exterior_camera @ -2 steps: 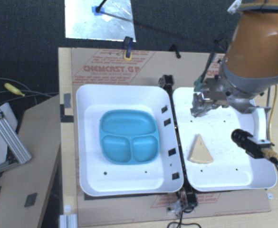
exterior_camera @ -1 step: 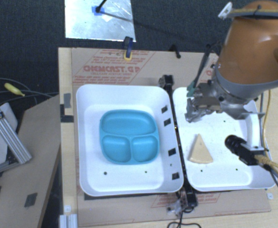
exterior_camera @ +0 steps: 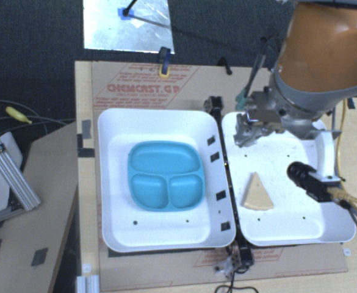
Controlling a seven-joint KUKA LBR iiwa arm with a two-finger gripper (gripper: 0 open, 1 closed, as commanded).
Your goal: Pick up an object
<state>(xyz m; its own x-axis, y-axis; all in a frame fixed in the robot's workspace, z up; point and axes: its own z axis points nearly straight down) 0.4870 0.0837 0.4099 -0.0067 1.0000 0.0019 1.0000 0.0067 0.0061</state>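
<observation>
The tan wedge (exterior_camera: 257, 194) lay alone in the right bin (exterior_camera: 288, 224), with bare white floor on its near side and between it and the gripper (exterior_camera: 246, 133), which hung apart from the wedge over the bin's far part. Beyond the wedge, the grey-and-orange arm (exterior_camera: 324, 47) covered that bin's far corner. Past the wedge on the view's left, over the ridge where the bins met, a blue divided tray (exterior_camera: 165, 176) took up the middle of the left bin (exterior_camera: 114, 163).
</observation>
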